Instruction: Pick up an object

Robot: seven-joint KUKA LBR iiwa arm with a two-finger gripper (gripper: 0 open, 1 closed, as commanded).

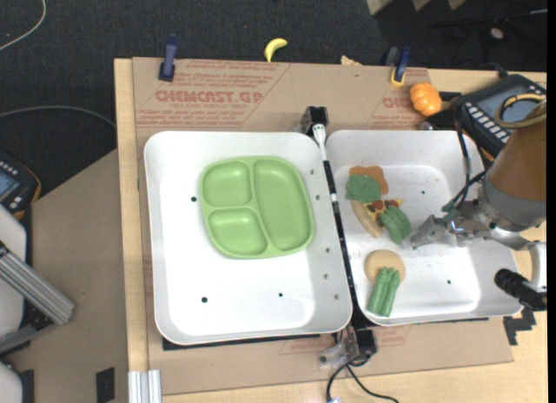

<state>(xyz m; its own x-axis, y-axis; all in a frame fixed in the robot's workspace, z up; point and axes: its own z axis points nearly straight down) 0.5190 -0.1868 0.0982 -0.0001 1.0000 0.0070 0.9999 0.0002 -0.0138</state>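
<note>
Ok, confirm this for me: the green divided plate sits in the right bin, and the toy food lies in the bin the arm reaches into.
Not quite. The camera view shows the green divided plate in the left bin, not the right. The rest holds: the toy food lies in the right bin, where the arm reaches in with its end effector.

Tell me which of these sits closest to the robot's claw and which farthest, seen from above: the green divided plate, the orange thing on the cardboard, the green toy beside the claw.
From the gripper:
1. Green toy, in the right bin, just to the gripper's left in view.
2. Small orange toy, on the cardboard beyond the right bin.
3. Green divided plate, in the left bin.
</note>
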